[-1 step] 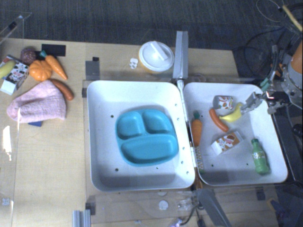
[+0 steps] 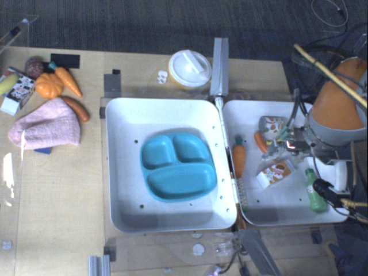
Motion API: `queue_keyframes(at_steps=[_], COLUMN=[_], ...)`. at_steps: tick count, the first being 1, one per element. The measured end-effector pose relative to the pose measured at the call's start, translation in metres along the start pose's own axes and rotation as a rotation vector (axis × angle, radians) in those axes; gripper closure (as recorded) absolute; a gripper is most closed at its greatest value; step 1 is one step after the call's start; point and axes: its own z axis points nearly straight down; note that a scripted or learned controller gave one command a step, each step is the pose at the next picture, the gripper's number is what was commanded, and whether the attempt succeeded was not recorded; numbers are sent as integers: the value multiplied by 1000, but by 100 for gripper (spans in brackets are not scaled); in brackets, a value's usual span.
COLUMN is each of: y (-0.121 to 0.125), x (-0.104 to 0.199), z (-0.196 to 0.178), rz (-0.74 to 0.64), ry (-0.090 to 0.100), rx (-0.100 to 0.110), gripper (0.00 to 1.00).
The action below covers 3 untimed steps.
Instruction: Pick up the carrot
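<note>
The carrot, orange with a small green top, lies lengthwise along the left wall of the right bin. My gripper hangs low over the middle of that bin, to the right of the carrot and apart from it. A small orange-red piece lies between them, just left of the gripper. The wrist and cables hide the gripper's tips.
The right bin also holds two printed packets and a green bottle. A blue divided plate lies in the left bin. A pink cloth, toy vegetables and a white lidded cup lie on the bench.
</note>
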Motion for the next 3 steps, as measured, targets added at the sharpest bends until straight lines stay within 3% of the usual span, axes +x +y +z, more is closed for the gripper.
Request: queue_keyframes(at_steps=[1, 2, 3], y=[71, 105, 9], x=[-2, 22, 12], z=[87, 88, 86], rz=[-11, 374, 349], ry=[-1, 1, 0], rx=[-12, -10, -14], gripper=[0, 0, 0])
